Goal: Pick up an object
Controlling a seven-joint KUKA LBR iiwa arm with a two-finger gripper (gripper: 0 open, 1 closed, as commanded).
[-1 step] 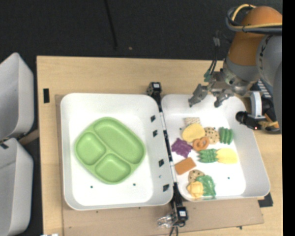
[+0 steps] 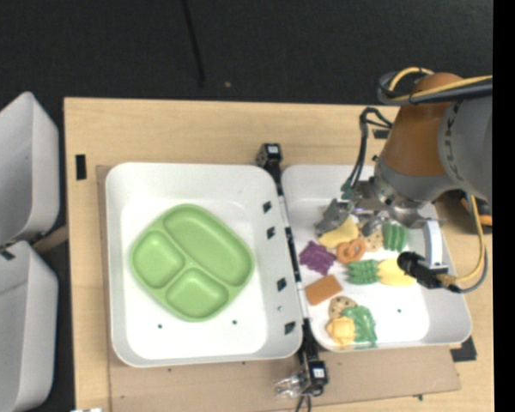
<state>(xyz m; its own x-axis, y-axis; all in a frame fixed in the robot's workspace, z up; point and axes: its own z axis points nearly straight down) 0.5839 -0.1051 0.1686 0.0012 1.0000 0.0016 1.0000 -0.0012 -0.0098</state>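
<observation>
2 shallow white bins sit side by side on the wooden bench. The left white bin [image 2: 120,187] holds 1 light green plastic plate [image 2: 191,261] with 3 compartments, lying near the middle of that bin. The right white bin [image 2: 446,316], in the lower right of the frame, holds a cluster of small toy foods. I count 1 purple jagged piece [image 2: 316,257], 1 orange rectangular block [image 2: 324,289], 1 orange ring-shaped pretzel [image 2: 352,250], 1 pale yellow wedge [image 2: 343,232], 1 green ridged piece [image 2: 363,271], 1 yellow lump [image 2: 395,272], 1 striped green piece [image 2: 393,235], 1 round speckled cookie [image 2: 341,303] and 1 green-and-yellow bundle [image 2: 352,326] at the bottom. The grey arm with its orange band [image 2: 416,136] reaches in from the right, and the two-finger gripper [image 2: 360,211] hangs low over the upper edge of the cluster, just above the pale yellow wedge. Whether its fingers are apart or closed, I cannot tell.
</observation>
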